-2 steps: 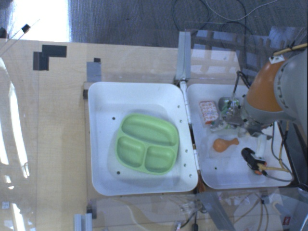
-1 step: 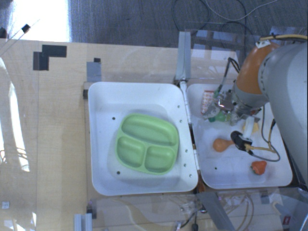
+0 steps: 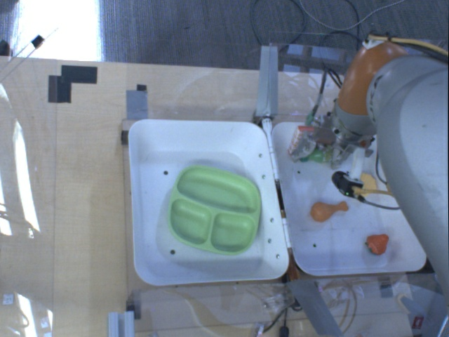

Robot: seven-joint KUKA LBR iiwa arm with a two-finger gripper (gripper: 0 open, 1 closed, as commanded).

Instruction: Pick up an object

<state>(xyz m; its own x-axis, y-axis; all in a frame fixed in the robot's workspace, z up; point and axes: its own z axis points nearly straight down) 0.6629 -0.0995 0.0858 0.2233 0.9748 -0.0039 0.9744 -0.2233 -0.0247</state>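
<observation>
My gripper point(image 3: 321, 140) hangs low over the far left part of the right bin point(image 3: 309, 255), under the orange-banded wrist. Right against it, on its left side, is a small crinkly packet point(image 3: 303, 144) with red and green on it; the view does not show whether the packet is held. An orange drumstick-shaped toy point(image 3: 327, 210) lies in the middle of the right bin. A small red object point(image 3: 377, 243) rests near that bin's near right corner.
The left bin point(image 3: 144, 188) holds a green divided plate point(image 3: 214, 208) with three compartments. A raised divider point(image 3: 277, 188) separates the two bins. The grey arm covers the right bin's right side. Cables lie behind the bins.
</observation>
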